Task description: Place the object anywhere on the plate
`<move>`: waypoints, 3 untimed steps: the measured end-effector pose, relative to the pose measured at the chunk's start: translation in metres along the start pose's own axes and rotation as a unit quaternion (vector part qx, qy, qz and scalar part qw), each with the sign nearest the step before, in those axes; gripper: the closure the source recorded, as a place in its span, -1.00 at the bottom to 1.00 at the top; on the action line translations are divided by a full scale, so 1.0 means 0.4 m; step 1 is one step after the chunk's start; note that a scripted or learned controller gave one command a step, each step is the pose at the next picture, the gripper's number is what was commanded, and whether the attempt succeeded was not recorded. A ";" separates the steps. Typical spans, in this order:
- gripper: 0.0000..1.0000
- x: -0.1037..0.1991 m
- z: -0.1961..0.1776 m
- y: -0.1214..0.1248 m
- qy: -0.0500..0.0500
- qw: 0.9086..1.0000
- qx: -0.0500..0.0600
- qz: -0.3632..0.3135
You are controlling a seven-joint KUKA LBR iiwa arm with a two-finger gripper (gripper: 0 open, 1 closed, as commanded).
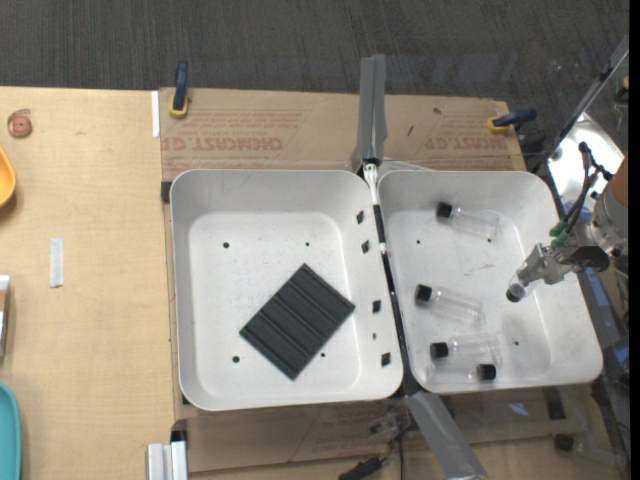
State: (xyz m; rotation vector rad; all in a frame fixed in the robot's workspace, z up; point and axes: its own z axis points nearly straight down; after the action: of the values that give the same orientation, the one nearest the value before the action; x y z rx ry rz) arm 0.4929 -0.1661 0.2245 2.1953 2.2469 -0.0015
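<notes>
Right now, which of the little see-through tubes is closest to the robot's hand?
The clear plastic vial with a black cap in the middle of the right white bin. The hand hangs just to its right; the other vials lie farther off.

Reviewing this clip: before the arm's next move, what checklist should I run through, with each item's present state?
1. Dark ribbed plate lies flat in the left bin: ok.
2. Plate top bare for placing: ok.
3. Clear vials with black caps lie apart in the right bin: ok.
4. Gripper hangs above the right bin: ok.
5. A vial between the jaws: cannot tell.
6. Loose black cap lies near the front vial: ok.
</notes>
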 end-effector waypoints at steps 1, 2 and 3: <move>1.00 0.213 -0.033 0.053 0.000 0.999 0.001 -0.037; 1.00 0.435 0.016 0.215 -0.001 1.000 0.001 -0.019; 1.00 0.388 -0.085 0.255 -0.001 0.945 0.000 -0.327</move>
State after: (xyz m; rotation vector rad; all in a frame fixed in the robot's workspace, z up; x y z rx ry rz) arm 0.5914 -0.0084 0.2582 1.3406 2.8396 -0.0017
